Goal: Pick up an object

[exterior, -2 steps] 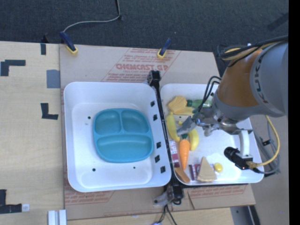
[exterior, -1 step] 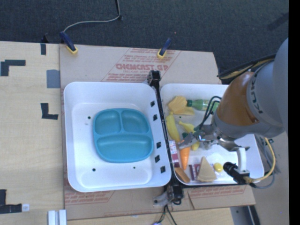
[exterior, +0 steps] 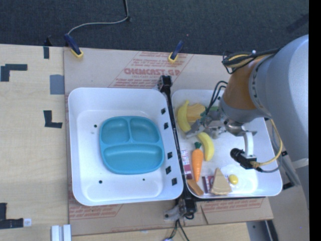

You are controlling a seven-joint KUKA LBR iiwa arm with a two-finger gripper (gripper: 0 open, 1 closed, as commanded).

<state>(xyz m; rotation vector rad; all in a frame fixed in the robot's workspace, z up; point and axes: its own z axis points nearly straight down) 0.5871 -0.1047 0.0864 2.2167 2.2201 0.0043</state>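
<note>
I see the arm reaching in over the right bin. Its gripper sits low among the toy food, right by a small banana and a bigger banana next to a yellow block. I cannot tell how the claw stands. A carrot lies just below the small banana. A sandwich wedge and a fried egg rest near the front. The left bin holds a blue plate.
</note>
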